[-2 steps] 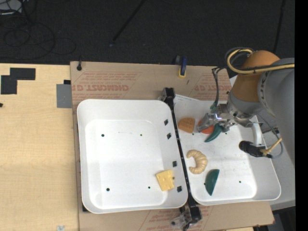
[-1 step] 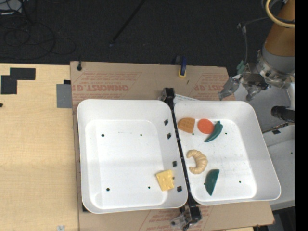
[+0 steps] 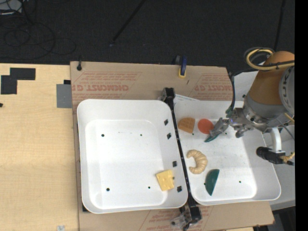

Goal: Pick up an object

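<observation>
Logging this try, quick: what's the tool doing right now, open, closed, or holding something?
Tool: over the right bin, a thin teal piece at its tip; open or shut cannot be told.

The only print stands on the brown cardboard sheet [image 3: 144,83] under the two bins: red lettering along its far strip, once behind each bin, lying upside down and mirrored from this camera. It seems to read "CHEMCAST GP", though the letters are too small to be sure.
</observation>
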{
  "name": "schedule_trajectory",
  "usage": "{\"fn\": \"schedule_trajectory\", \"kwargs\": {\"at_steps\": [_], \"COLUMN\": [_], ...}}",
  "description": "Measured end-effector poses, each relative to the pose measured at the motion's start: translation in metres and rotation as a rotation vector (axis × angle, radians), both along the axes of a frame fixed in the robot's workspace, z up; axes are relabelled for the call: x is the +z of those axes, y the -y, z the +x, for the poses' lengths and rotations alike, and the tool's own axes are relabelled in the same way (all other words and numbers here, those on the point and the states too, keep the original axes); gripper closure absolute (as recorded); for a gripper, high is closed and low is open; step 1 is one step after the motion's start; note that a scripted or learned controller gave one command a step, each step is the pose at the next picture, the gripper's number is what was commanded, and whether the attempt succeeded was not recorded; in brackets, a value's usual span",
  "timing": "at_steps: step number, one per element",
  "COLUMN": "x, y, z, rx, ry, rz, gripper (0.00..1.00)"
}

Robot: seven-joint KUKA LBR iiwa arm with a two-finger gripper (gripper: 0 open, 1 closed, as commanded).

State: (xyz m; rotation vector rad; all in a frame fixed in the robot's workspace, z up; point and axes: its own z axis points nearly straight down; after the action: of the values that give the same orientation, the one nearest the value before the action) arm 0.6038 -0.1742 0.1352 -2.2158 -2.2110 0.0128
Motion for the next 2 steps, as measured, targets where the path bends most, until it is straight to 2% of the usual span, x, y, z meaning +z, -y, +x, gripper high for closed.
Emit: {"fn": "schedule_trajectory", "kwargs": {"at_steps": [1, 2], "x": [0.133, 0.364], "y": [0.029, 0.039], "z": [0.043, 0.028], "rx": [0.006, 0.006], "ry": [0.023, 0.028], "rz": [-0.006, -0.009], "gripper": [0.00, 0.00]}}
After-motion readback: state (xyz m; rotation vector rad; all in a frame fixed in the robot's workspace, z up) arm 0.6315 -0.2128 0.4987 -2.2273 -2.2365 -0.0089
